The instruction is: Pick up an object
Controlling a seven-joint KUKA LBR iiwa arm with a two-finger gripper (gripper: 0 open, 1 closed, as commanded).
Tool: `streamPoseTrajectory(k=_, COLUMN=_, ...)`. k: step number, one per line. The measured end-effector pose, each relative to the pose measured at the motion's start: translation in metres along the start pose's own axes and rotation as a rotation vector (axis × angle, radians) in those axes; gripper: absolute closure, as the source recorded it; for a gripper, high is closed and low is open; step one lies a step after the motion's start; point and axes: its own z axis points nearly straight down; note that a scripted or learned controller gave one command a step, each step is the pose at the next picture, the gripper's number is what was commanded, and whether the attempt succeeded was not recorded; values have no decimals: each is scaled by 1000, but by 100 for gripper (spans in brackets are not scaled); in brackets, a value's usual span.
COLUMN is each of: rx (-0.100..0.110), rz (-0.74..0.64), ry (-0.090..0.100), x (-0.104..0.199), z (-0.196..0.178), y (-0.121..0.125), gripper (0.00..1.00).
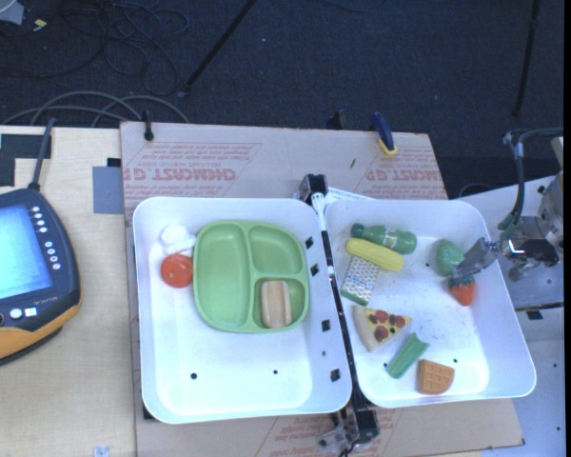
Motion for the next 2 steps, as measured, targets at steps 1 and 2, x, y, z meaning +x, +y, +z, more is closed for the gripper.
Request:
streamPoseTrajectory(k=1, rx=2, rz=0, ry=1, x=-1, z=-10, y=0, gripper=100)
streamPoseTrajectory(k=2, rx=2, rz=-4, ry=3, x=54, z=-23, y=-35, gripper=100)
